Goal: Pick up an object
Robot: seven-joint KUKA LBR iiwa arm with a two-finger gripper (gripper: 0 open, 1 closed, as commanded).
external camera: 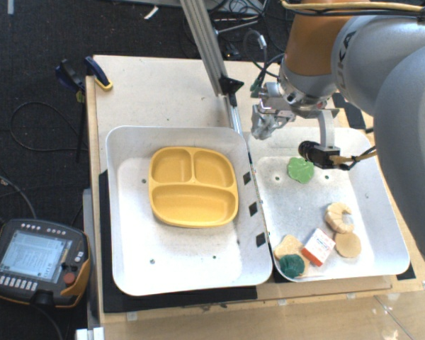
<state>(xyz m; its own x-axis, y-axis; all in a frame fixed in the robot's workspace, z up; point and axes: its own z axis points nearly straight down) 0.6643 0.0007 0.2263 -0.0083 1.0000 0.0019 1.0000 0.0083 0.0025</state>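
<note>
My gripper (pixel 266 127) hangs above the far left corner of the right bin (pixel 382 211), with nothing seen between its fingers. A light green lump (pixel 300 169) lies in that bin a short way to the gripper's right and nearer the camera. Along the bin's near side lie a tan bread-like piece (pixel 338 217), a round tan disc (pixel 348 245), a small orange and white box (pixel 318 247), a dark green object (pixel 292 264) and a tan wedge (pixel 286 246). A yellow divided plate (pixel 193 187) rests in the left bin (pixel 127 225).
A slanted metal bar (pixel 207 41) runs down to the bins' shared far corner, just left of the gripper. The arm's grey body fills the upper right. A teach pendant (pixel 35 261) sits off the bench at lower left. A blue and yellow clamp (pixel 85 73) lies at the bench's far left corner.
</note>
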